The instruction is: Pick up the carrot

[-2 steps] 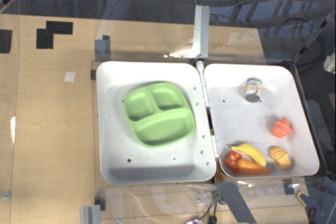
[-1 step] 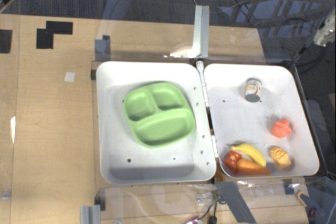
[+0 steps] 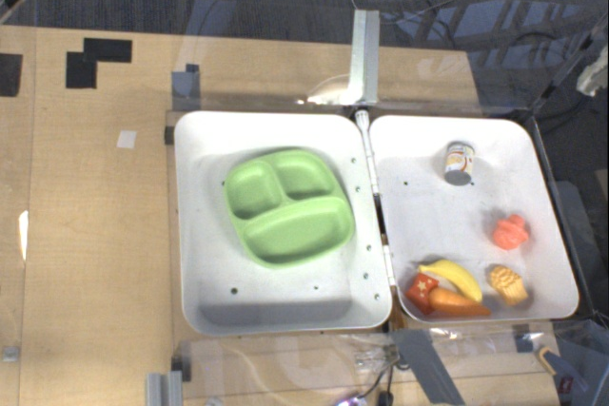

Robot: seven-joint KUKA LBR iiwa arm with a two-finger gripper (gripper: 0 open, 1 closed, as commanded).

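camera view: carrot (image 3: 458,303) lengthwise left-right

carrot (image 3: 458,303) | orange, short and tapered | lying flat, roughly lengthwise left to right, thin end pointing right | near front edge of right bin (image 3: 533,204), in its front-left area | touching banana (image 3: 451,277) just behind it and red item (image 3: 420,288) at its left end

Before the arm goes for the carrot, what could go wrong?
The carrot lies in the right bin's near corner, touching the banana and a red piece, so the jaws may catch a neighbour instead. The bin wall beside it could also block the approach.
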